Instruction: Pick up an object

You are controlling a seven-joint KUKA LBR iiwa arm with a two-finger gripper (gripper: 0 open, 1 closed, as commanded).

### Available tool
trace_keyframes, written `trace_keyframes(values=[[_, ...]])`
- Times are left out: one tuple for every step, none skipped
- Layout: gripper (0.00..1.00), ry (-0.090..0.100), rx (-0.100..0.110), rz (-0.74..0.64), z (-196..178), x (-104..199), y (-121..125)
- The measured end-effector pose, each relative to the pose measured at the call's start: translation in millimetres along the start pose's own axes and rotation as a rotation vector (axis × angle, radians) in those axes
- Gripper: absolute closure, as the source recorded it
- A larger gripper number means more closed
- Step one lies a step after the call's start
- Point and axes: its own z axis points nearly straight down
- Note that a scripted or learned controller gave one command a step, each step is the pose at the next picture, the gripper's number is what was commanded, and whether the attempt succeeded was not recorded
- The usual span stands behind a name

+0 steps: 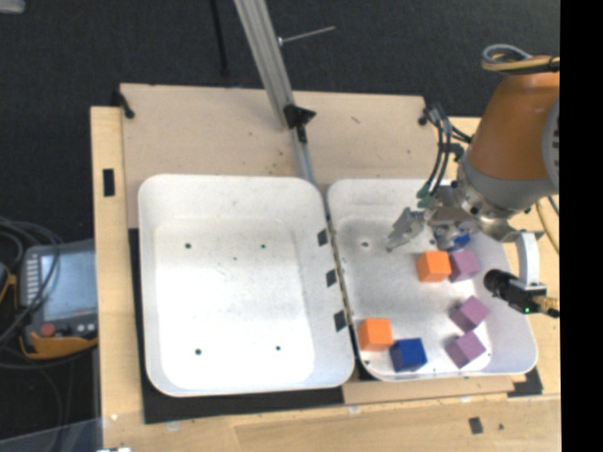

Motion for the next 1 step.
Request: trace_keyframes(values=[[0.0,0.0,-0.001,0.003,-0.1,-0.1,0.1]])
